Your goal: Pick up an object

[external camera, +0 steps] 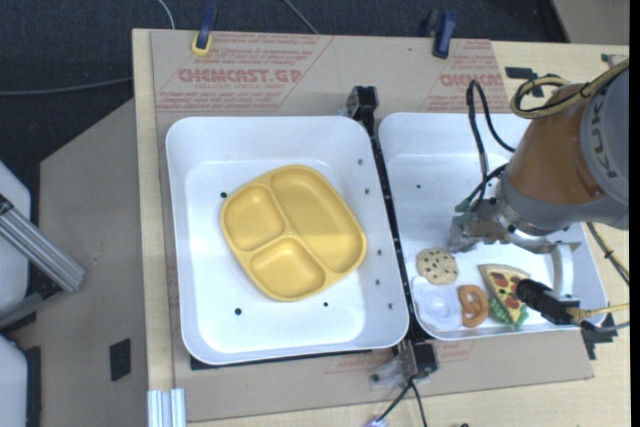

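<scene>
A round cookie [437, 265] lies in the right bin [430, 155] near its front left. Beside it rest a pretzel [472, 304] and a pizza slice [505, 292], with a pale translucent piece [438, 301] in the front corner. My gripper [468, 231] hangs low over the right bin, just behind and right of the cookie. The arm's orange band covers most of it, so its fingers are hidden. Nothing is seen held.
The left bin [190, 215] holds a yellow divided plate [292, 231] with three compartments. Black clamps sit at the seam between the bins. Cables trail across the back of the right bin. Blue clips stand on the bench's far edge.
</scene>
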